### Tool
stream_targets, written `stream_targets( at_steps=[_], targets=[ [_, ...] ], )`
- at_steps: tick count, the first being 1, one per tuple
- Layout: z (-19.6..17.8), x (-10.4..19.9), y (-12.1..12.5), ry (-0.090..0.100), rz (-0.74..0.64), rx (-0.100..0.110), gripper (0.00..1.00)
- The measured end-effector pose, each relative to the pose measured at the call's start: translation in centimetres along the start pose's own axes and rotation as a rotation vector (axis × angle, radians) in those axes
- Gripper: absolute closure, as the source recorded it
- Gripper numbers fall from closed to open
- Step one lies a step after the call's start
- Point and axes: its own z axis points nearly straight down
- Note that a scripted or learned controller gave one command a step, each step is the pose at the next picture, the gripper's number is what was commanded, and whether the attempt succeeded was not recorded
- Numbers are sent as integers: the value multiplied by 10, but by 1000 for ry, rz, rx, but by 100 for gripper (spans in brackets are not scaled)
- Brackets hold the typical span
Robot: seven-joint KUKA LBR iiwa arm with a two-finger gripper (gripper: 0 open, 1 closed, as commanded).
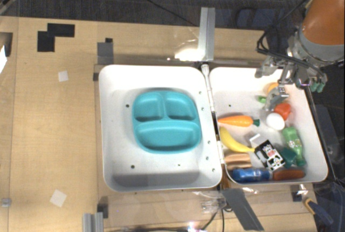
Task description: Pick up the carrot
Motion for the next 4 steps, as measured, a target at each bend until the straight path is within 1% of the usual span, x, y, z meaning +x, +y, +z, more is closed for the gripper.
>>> stream_targets(
  at_steps=[1,2,3,4],
  targets=[
    [92,16,40,7,-61,-3,0],
    [89,15,38,1,-59,-1,0],
    [95,42,62,3,47,-1,0],
    [111,37,2,0,-236,1,0]
  ],
)
